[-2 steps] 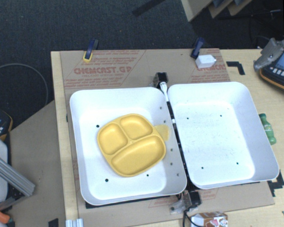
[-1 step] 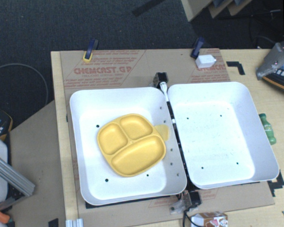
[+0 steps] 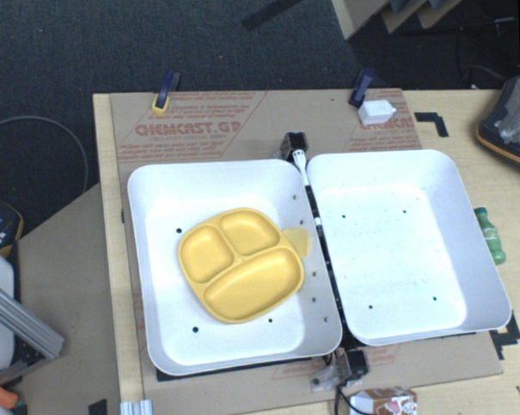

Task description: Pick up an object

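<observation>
Task object: a yellow plate [image 3: 239,265] with three compartments, two small ones toward the far side and one large one toward the near side. It lies flat on the floor of the left bin [image 3: 149,217], roughly central and turned slightly askew to the bin walls. A paler yellow scrap [image 3: 298,241] sits against the plate's right edge; whether it lies beside or partly under the plate cannot be told.

The right bin [image 3: 466,204] stands just beside the left one, with a black strip [image 3: 315,219] running between their rims. Small dark dots mark both bin floors.

Both bins rest on a tan board [image 3: 239,117] with red lettering. A blue and yellow clamp [image 3: 164,92] grips the board's far edge on the left, and a blue clamp [image 3: 362,88] with a white block [image 3: 376,113] on the right. A green item [image 3: 490,234] lies just outside the right bin's right rim.
</observation>
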{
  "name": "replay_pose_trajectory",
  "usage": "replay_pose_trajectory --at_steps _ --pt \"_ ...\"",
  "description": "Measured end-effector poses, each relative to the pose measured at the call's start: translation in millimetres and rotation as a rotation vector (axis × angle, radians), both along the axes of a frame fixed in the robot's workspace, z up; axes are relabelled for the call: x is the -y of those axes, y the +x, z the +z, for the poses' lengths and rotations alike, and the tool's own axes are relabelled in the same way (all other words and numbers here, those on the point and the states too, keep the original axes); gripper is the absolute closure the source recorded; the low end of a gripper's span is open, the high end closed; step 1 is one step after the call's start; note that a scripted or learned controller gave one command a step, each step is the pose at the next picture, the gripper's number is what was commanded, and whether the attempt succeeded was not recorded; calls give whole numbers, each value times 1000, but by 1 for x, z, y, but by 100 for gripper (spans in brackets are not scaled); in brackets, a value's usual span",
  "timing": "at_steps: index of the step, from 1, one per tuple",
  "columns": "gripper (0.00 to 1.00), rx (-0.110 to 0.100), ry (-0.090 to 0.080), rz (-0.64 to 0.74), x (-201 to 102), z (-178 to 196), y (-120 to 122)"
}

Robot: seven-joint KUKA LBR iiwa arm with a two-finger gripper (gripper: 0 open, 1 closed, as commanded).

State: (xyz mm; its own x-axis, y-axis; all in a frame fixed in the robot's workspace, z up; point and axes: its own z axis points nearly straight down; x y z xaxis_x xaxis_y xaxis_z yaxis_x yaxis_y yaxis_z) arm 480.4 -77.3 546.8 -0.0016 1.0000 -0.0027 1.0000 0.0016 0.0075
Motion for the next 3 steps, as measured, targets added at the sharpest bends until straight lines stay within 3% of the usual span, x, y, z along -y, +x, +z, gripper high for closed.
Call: replay_pose_trajectory --at_steps 1,2,3 --pt "100 -19 4 -3 -5 -106 -2" --pt "100 -19 5 -2 -25 -229 -2" --pt "100 -2 6 11 -126 -183 -1"
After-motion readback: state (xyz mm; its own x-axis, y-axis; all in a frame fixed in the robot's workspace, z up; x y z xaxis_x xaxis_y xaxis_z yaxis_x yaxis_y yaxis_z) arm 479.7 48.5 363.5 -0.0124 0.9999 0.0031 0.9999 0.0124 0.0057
